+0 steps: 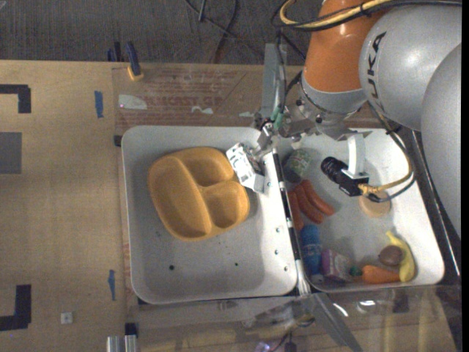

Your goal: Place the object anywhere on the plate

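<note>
Left bin point(146, 270): holds one yellow divided plate point(194, 193), lying flat in the upper half of the bin, its right edge close to the wall shared by the two bins.

Right bin point(421, 222): holds all the loose items. Red-orange sausages point(314, 200) lie near the shared wall. A greenish item point(297, 163) lies above them, and a blue item point(311, 242) below. Along the lower edge lie a purple item point(333, 264), a carrot point(379, 273), a brown rounded item point(390, 255) and a banana point(403, 255), close together. A tan disc point(375, 205) lies apart, mid-bin.

Pincer point(248, 166): positioned over the shared wall, just beside the plate's right edge. Its state cannot be told, nor whether it carries anything. Which item is the task's object cannot be told.

Surroundings: the pale surface point(58, 196) left of the bins carries blue tape strips point(98, 103). The arm overhangs the upper part of the right bin.
</note>
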You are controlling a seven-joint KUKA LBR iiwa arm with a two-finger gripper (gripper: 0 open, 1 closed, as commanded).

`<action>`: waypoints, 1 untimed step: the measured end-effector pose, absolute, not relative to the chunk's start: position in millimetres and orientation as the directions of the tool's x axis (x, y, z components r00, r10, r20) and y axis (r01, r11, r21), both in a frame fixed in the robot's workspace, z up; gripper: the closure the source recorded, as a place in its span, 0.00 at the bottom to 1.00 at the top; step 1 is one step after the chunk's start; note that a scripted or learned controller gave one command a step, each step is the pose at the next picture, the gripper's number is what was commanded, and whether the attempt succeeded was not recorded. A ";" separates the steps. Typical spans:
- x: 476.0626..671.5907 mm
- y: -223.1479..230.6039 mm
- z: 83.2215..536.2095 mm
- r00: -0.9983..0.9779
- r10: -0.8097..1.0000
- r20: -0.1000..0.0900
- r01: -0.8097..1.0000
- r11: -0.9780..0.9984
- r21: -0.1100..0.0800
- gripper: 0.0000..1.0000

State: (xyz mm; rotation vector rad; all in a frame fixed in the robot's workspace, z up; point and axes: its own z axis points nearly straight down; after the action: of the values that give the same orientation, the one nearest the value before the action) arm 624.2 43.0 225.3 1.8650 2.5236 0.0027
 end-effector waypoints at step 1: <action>574.9 99.0 161.6 -0.293 0.956 0.000 0.956 0.293 0.001 0.00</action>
State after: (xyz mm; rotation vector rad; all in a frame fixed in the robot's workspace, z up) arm 574.9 99.0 161.6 1.8677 2.5254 0.0008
